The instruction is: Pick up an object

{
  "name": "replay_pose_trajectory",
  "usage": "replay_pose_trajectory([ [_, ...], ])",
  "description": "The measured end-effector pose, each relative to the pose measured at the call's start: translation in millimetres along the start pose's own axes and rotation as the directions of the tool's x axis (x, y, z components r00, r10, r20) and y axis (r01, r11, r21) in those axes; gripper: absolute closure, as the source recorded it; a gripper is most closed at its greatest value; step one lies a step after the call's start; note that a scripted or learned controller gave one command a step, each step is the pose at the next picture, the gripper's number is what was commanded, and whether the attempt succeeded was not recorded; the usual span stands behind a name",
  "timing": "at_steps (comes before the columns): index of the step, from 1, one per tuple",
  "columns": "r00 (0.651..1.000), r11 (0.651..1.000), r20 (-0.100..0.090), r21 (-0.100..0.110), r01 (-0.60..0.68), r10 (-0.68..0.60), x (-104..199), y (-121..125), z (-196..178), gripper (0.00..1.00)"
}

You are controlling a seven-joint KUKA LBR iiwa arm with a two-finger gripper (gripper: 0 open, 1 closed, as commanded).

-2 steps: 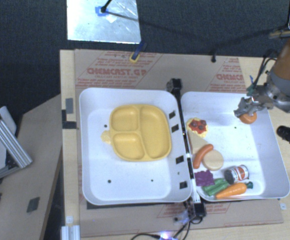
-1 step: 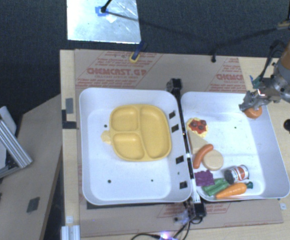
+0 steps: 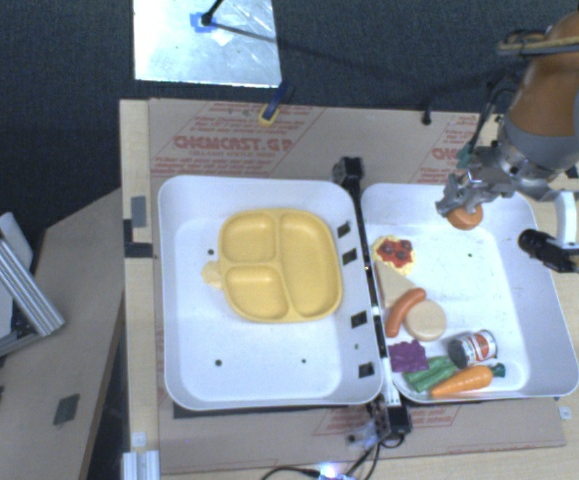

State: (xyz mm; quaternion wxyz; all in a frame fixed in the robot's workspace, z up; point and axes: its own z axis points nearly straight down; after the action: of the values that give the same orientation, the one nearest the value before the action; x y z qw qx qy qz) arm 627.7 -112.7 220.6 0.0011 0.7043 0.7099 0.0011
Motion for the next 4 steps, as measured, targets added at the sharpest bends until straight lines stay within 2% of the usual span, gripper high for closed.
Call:
replay_pose_trajectory([
  [1, 1.000, 1.000, -0.001, -0.001, 0.001, -0.001, 50.8, 14.5, -13.0, 1.00],
  [2, 1.000, 1.000, 0.000, 0.001, -0.001, 0.001, 72.1, 14.2, -10.1, 1.00],
  [4, 1.000, 1.000, 0.001, 0.001, -0.002, 0.002, 79.7, 19.4, -7.6, 1.00],
])
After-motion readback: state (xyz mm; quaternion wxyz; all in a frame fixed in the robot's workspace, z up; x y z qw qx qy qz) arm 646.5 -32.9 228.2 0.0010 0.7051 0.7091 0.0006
